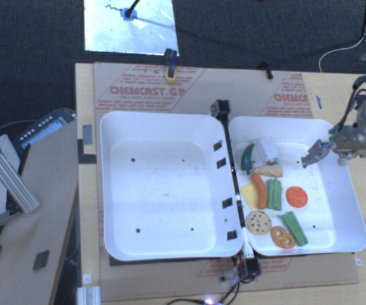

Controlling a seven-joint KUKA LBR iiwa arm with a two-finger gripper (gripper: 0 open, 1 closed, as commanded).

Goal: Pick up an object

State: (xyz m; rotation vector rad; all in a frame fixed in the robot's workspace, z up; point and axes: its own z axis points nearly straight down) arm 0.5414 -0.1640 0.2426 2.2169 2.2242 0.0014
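The right bin (350, 216) holds several toy foods. A dark green pepper (247, 157), a white-grey block (267, 150) and a yellow wedge (269, 170) lie near its top left. Below them are an orange sausage (259, 190), a green cucumber (274, 194) and a red tomato (297, 197). A round cookie (258, 222), a pretzel (282, 236) and a green bean pod (293, 227) lie near the front. My gripper (313, 154) hangs over the bin's upper right part, right of the white-grey block, apart from all the foods, with nothing seen held.
The left bin (164, 183) sits beside the right one, with black clips (224, 164) along the shared edge. Both rest on a cardboard sheet (145, 89). A yellow-and-blue clamp (170, 65) stands at the back. A grey device (43, 127) lies at the left.
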